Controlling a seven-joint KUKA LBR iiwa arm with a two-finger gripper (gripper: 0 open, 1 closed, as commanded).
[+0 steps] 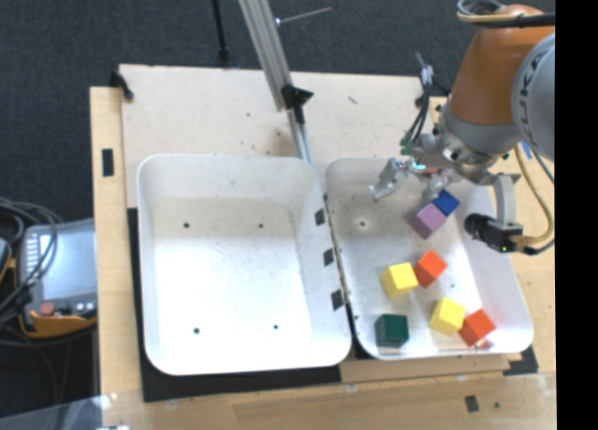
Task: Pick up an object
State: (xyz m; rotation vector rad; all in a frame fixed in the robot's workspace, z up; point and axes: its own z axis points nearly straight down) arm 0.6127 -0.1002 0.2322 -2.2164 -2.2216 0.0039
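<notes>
Purple block [430,221] seemingly just below hand [397,178]

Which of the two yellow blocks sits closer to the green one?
The yellow block beside the upper orange one; the other yellow block lies farther right of the green block.

no legible text or labels

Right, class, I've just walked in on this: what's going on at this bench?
A grey and orange robot arm reaches in from the right, its hand hovering over the back of the right bin. That bin holds small blocks: a purple block and blue block just beside the hand, two yellow, two orange and a green block nearer the front. Nothing is visibly gripped. The left bin sits alongside.
</notes>
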